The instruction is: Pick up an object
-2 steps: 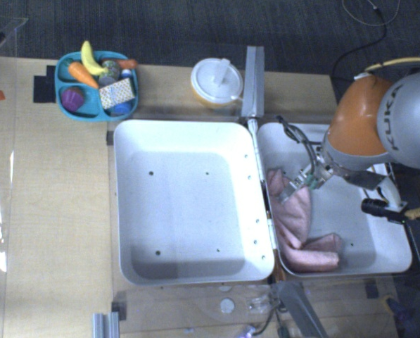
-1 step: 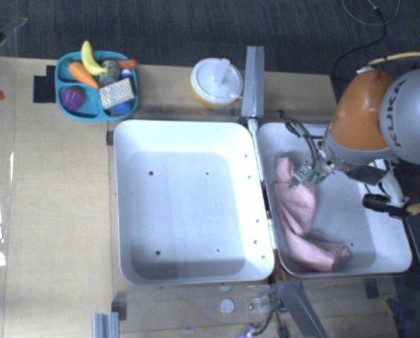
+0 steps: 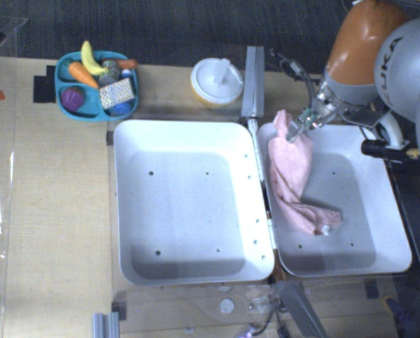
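Observation:
A pink cloth (image 3: 292, 182) hangs and drapes down the left side of the right bin (image 3: 364, 252), its lower end bunched on the bin floor. Its top corner is pulled up to my gripper (image 3: 299, 129), which is shut on that corner just above the bin's far left corner. The grey arm with its orange band (image 3: 361, 37) reaches in from the upper right.
The left bin (image 3: 188, 203) lies beside the right one, with a metal divider (image 3: 252, 83) at the back between them. A blue tray (image 3: 97, 83) of toy food sits at the far left and a white lidded container (image 3: 217, 81) behind the left bin.

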`<state>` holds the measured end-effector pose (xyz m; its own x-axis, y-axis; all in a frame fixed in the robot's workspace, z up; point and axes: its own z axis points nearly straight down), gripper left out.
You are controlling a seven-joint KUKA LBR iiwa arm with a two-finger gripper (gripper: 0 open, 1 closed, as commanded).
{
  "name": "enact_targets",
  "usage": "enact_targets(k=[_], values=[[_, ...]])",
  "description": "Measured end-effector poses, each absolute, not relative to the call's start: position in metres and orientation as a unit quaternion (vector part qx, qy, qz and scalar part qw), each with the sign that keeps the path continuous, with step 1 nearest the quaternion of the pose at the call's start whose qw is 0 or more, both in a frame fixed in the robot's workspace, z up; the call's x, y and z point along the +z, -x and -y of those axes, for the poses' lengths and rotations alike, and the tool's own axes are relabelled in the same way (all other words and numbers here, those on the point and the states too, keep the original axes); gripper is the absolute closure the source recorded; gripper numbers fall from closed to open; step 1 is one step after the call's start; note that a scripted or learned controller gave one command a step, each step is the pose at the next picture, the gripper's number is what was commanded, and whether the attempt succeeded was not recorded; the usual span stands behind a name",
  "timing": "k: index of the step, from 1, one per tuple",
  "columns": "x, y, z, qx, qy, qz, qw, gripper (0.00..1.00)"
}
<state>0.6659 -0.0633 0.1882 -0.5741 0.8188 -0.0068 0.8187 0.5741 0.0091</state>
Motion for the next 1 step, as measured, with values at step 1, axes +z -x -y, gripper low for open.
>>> enact_targets(k=[1], values=[[0.1863,-0.6698,0.0306,0.0018,-0.555,-0.832,0.003,1.00]])
